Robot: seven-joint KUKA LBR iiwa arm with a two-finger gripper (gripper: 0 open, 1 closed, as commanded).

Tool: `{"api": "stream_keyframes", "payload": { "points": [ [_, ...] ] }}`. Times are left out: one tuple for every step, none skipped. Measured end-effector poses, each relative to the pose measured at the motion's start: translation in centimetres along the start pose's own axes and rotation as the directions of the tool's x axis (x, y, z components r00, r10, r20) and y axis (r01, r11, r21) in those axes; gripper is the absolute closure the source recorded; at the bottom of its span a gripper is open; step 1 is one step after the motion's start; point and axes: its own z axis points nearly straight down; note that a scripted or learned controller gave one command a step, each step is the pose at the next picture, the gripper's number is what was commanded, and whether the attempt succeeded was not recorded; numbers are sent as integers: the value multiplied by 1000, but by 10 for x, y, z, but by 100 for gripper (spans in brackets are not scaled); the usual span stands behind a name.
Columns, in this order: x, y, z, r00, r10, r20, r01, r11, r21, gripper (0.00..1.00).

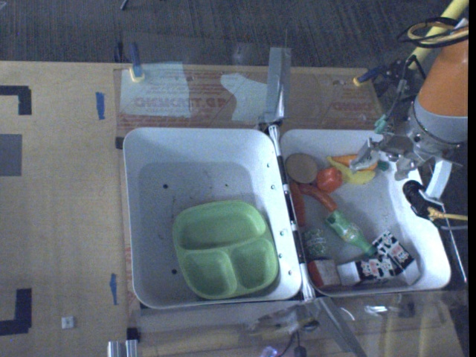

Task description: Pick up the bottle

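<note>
**Right Bin, Centre: Bottle Lying Flat, Arm Hovering Above It**

Down in the middle of the right bin [440, 268], the green bottle [346, 230] is lying on its side, tilting from ten o'clock to four o'clock, nothing gripping it. At ten o'clock from it, a red-orange piece [328, 178] is sitting close by, with a long red strip [312, 195] curving just beside that. Further toward eleven o'clock, a round brown disc [301, 168] is resting near the bin's corner. Toward twelve o'clock, a yellow-and-orange item [355, 171] is lying against the far wall. At four o'clock from the bottle, a black-and-white patterned carton [378, 262] is stretching along the near wall, a red-ended pack [325, 272] beside it at seven o'clock.

Up at one o'clock, the gripper [370, 153] is hanging over the bin's far edge, above the yellow item; whether it is parted or closed, I cannot tell. The orange band [444, 86] is glowing at the frame's right.

Over at nine o'clock, the left bin [149, 162] is carrying a green divided plate [225, 248].
</note>
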Motion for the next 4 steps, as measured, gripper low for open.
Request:
{"api": "stream_keyframes", "payload": {
  "points": [
    [-6, 18, -21, 1000, -8, 0, 8, 1000, -1, 0],
    [46, -38, 116, 993, 121, -1, -121, 993, 1, 0],
    [35, -82, 120, 999, 48, -2, -48, 999, -4, 0],
    [36, -78, 108, 999, 48, -3, -48, 999, -16, 100]
  ]
}}
